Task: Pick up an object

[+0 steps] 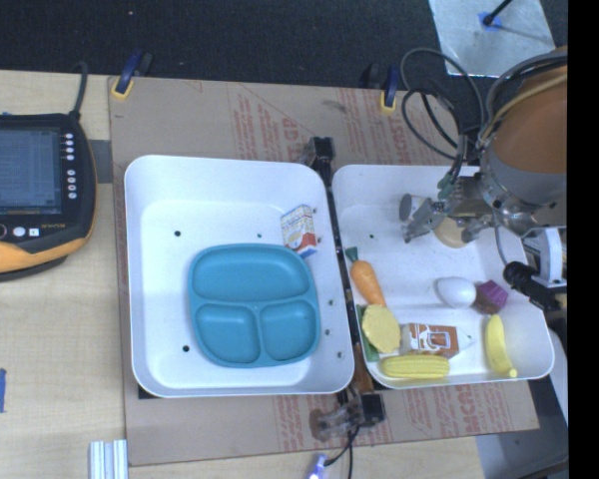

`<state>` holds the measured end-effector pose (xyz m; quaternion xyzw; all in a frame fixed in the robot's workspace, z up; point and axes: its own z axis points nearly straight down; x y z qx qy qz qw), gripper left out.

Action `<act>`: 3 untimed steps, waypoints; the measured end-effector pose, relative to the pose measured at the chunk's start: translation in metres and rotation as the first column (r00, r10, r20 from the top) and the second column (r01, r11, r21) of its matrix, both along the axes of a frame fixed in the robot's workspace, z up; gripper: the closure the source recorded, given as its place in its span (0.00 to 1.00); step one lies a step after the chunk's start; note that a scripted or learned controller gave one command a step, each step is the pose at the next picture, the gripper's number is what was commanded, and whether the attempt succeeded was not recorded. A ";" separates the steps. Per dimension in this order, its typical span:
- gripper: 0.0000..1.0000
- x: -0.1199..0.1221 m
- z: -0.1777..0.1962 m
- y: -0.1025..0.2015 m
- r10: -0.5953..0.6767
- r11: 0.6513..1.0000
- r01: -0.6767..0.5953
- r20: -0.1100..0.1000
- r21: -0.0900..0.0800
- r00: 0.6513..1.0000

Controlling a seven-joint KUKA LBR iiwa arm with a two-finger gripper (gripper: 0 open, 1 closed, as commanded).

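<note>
Half hidden beneath my grey two-finger end effector [431, 220], a round tan object [449, 231]; grip state unclear to me.

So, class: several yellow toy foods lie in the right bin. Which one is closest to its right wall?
The banana, lying lengthwise by the right bin's right wall. The corn cob and the yellow slice sit toward its left side.

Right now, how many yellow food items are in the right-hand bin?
3. A banana by the right wall, a corn cob along the front edge, and a pale yellow piece just left of the small carton. The arm may hide others.
</note>
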<state>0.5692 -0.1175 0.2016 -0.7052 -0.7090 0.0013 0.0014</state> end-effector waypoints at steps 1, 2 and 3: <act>0.00 0.030 -0.111 -0.033 -0.001 1.000 0.001 -0.002 -0.001 1.000; 0.00 0.086 -0.109 -0.032 -0.002 1.000 0.002 0.002 0.001 1.000; 0.00 0.087 -0.109 -0.032 -0.001 1.000 0.001 0.003 0.000 1.000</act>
